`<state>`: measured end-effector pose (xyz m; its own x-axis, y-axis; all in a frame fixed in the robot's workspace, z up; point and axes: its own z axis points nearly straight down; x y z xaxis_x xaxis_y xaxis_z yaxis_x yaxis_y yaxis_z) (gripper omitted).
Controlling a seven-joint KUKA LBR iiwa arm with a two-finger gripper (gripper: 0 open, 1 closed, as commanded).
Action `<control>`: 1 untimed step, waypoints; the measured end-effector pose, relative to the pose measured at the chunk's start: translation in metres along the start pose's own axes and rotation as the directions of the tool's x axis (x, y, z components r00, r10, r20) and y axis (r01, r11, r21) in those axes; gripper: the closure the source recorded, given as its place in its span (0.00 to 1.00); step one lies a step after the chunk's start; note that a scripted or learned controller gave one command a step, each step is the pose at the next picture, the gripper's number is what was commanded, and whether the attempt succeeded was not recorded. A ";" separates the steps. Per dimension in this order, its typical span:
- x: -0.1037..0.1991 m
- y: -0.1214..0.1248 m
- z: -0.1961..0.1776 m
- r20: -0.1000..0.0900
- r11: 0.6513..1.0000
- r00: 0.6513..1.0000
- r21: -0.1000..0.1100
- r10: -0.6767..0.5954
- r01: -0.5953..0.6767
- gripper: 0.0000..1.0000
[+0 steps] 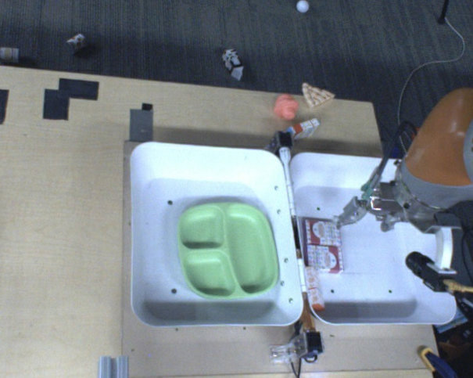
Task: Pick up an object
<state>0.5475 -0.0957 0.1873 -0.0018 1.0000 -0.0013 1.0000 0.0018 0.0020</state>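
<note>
Where bench ends, perhaps carpet, packet in right bin.

Lying flat and open side up in the middle of the left bin: a pale green plate with rounded corners, divided into three compartments, turned slightly askew to the bin's walls. Lying flat on the floor of the right bin, close to its left wall: a small rectangular red-and-white printed packet, and just in front of it, along the same wall, a narrow reddish strip, too small to make out.
</note>
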 end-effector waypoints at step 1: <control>-0.027 -0.053 0.091 -0.001 1.000 1.000 -0.008 -0.001 0.001 0.00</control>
<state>0.4947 -0.1226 0.0960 -0.0026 1.0000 -0.0007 0.9999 0.0026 0.0099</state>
